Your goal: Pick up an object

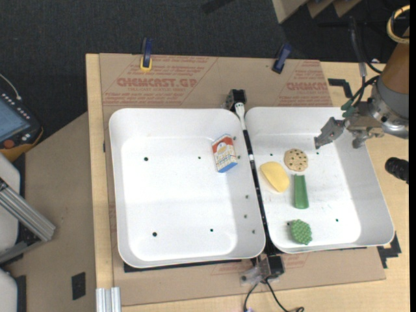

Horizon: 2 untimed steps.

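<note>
Left bin (130, 194): one item, a small carton (224, 153) with red and blue print, parked near the bin's far right corner, close to the divider between bins.

Right bin (364, 194): four candidates clustered left of centre. Yellow wedge-like piece (275, 176), round speckled cookie (296, 160) just beyond it, green stick (299, 192) beside the yellow piece, bumpy green lump (299, 231) near the front rim, apart from the rest.

Gripper (343, 130) hangs over the right bin's far right area, fingers spread, nothing between them. Nothing picked yet. Nearest target looks like the cookie, then the stick.

Risks as I see them:
- Yellow piece, cookie and stick sit tight together. A finger coming down could land on a neighbour and shove things instead of closing on one.
- Cookie looks flat; fingers may skate over it or hit the bin floor first.
- Yellow piece looks smooth and rounded, could squirt out on closing.
- Carton is close to the wall and divider, so little finger clearance on that side.
- Green lump is the most isolated, likely the safest pick.
</note>
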Motion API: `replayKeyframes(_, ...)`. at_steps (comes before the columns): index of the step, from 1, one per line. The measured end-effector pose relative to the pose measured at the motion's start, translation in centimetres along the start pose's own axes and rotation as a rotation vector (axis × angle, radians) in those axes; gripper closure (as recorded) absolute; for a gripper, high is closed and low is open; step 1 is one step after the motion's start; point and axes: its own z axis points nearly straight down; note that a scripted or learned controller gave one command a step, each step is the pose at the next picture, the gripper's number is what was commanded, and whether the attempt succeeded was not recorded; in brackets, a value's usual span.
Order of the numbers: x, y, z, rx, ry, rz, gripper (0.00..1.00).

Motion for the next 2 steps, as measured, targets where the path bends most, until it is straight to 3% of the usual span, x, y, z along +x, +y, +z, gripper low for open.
replayKeyframes(1,5.7,-3.5,12.7,0.015,0.006,-0.004,0.0)
replayKeyframes(2,5.3,-3.1,10.9,-0.002,0.0,0.001,1.0)
